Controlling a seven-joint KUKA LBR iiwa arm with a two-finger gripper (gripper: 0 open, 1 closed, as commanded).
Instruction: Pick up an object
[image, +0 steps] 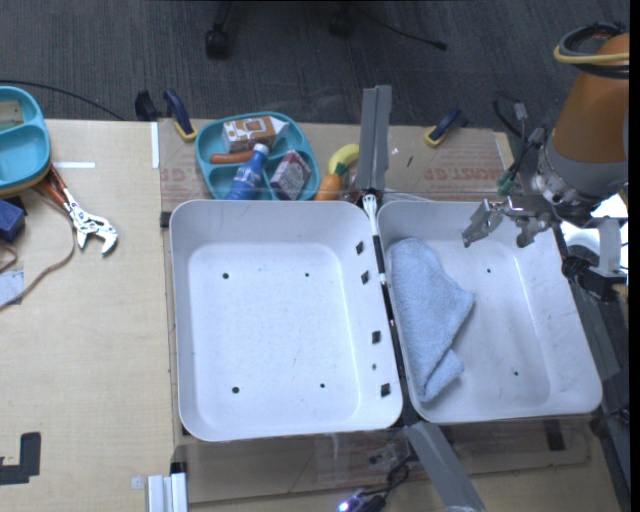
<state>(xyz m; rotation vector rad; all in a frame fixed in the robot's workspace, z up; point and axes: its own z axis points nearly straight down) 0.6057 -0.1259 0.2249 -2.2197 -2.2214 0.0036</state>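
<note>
Gripper (502, 226) over right bin's (560, 330) far edge, fingers spread, nothing held. Grey cloth (428, 305) lies left; descend onto its bunched middle before closing.

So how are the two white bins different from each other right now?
The right bin has a light blue towel lying crumpled along its left side; the left bin shows only its bare white floor with small dark holes. The gripper hangs over the right bin's far edge, while the left bin has nothing above it. Both are shallow, white, round-cornered and sit side by side.
</note>
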